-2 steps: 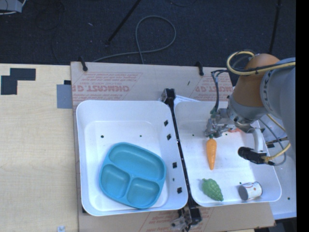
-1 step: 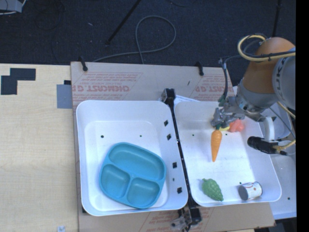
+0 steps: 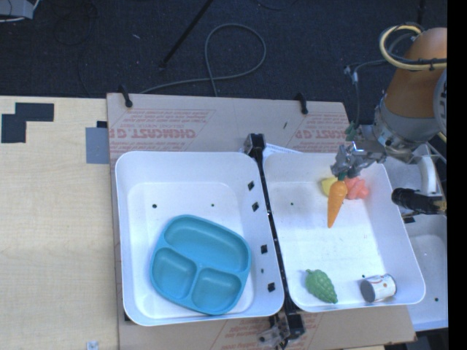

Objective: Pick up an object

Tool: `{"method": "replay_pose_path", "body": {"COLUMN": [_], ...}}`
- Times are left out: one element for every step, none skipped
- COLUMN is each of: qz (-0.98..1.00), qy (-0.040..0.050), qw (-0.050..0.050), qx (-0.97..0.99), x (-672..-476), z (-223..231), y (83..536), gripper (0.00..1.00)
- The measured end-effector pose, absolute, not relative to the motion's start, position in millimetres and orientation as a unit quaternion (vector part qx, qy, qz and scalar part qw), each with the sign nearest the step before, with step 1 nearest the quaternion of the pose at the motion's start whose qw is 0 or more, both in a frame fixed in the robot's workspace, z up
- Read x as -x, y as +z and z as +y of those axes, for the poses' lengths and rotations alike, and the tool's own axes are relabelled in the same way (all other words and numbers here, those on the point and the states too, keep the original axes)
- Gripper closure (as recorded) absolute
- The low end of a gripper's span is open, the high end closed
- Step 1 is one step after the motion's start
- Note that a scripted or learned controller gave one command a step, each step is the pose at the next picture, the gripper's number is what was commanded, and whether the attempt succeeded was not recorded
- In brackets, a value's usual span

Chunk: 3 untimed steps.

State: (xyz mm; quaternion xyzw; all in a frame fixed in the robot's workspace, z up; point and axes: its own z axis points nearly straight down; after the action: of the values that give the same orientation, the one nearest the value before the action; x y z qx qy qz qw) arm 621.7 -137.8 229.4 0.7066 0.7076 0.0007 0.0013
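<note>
Nearest the camera, in the right bin, a green leafy toy and a small white-and-grey can lie near the front wall, a bit apart from each other. In the left bin sits a blue divided plate, three compartments, nothing in them. Further back in the right bin is a toy carrot, tip pointing toward the front, w/ a pink piece and a bit of yellow touching its top end. The tool is right over that cluster, at the carrot's top, but whether it's open or closed, or actually has anything, can't tell from this angle. Judging by that, the pick isn't done: the carrot looks to be lying on the bin floor, so the grasp and the lift are prob. both left. Behind the bins a cardboard sheet on the surface carries red print, upside down to the camera; can't read it w/ confidence. Beyond that, dark floor w/ loose cables.
</note>
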Motion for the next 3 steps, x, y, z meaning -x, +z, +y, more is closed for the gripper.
{"method": "replay_pose_path", "body": {"qz": [0.708,0.708,0.708], "qy": [0.0006,-0.0008,-0.0013], "qw": [0.001,-0.002,-0.002], "qx": [-0.707,-0.706,-0.706], "x": [-622.1,-622.2,-623.4], "z": [-139,-79,-33], "y": [276,272,251], "gripper": [1.0,1.0,1.0]}}
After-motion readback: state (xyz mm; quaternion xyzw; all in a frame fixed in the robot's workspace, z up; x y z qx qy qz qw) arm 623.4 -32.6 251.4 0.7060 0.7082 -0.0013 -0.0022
